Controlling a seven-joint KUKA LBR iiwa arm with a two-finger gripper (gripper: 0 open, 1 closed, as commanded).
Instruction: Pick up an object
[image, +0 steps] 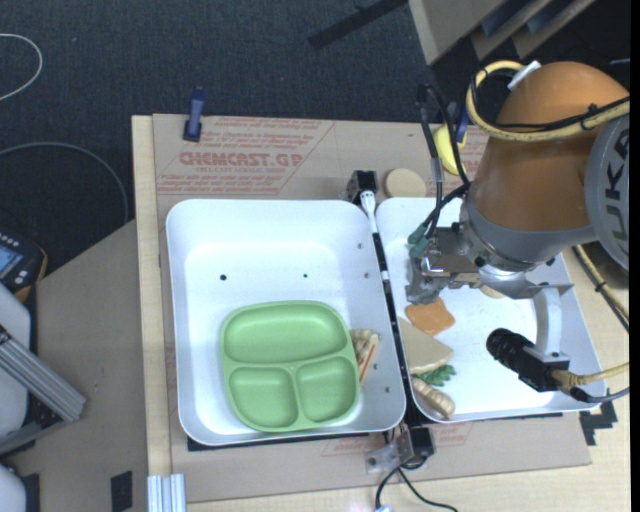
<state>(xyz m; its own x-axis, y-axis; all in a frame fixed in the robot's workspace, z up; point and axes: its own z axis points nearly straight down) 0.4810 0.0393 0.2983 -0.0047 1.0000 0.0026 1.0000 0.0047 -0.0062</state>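
Two smooth white bins on worktop (250, 150). Glossy green three-compartment tray (290, 362) in left bin (200, 240). End effector (432, 275) low in right bin (560, 395), just above flat orange wedge (430, 318); grip state unclear.

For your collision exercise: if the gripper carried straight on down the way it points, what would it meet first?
Probably the orange flat piece lying on the right bin's floor, just under the gripper; depth is hard to judge, so it may meet bare floor beside it.
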